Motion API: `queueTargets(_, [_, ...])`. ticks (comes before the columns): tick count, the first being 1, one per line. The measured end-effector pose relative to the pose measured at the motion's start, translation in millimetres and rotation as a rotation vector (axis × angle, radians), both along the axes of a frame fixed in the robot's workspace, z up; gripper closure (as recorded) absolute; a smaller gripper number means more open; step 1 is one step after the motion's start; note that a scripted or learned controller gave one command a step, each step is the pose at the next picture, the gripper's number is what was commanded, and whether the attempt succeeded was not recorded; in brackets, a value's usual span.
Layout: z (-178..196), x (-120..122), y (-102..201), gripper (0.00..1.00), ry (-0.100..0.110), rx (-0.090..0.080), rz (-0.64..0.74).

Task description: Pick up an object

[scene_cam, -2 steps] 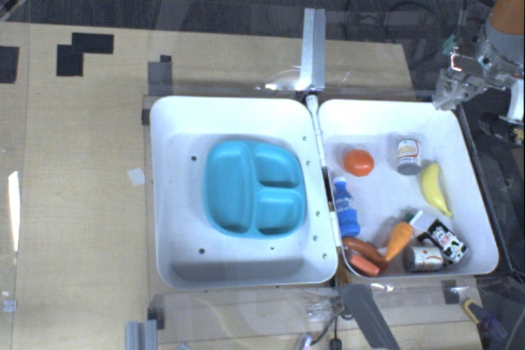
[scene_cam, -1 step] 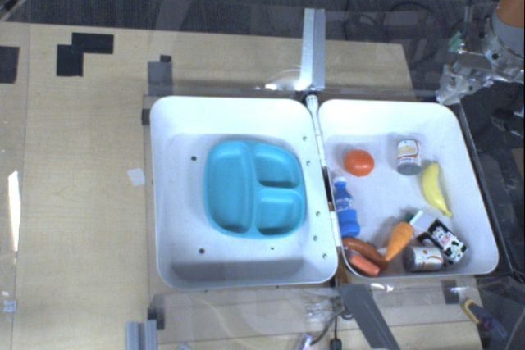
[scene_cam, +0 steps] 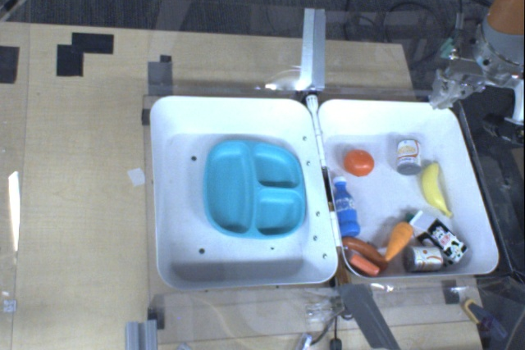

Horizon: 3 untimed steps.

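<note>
The right bin (scene_cam: 459, 135) holds several small items: an orange ball (scene_cam: 358, 162), a small tin can (scene_cam: 408, 156), a yellow banana (scene_cam: 434, 188), a blue bottle (scene_cam: 344, 209), a carrot (scene_cam: 398, 240), a red sausage (scene_cam: 363, 254), a second can (scene_cam: 424, 258) and a black-and-white carton (scene_cam: 445, 240). My gripper (scene_cam: 448, 91) hangs above the right bin's far right corner, well apart from every item and about a hand's width beyond the tin can. Nothing is visibly in its hold.
A blue divided plate (scene_cam: 253, 188) lies in the middle of the left bin (scene_cam: 172, 176). A metal post (scene_cam: 313, 53) rises at the back between the bins. Cables (scene_cam: 385, 8) trail behind the bench near the arm.
</note>
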<state>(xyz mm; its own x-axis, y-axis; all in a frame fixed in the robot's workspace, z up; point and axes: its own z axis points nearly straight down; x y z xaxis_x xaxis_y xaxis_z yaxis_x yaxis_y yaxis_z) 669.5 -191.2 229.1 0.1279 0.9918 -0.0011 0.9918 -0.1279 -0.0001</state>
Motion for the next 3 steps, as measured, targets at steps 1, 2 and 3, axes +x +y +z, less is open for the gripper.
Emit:
queueTargets(1, [-16.0,-20.4,70.2,1.00,0.002,0.002,-0.084])
queueTargets(2, [23.9,0.0,38.3,1.00,-0.001,0.001,-0.064])
queueTargets(3, [10.9,-0.3,17.9,1.00,0.000,0.000,0.048])
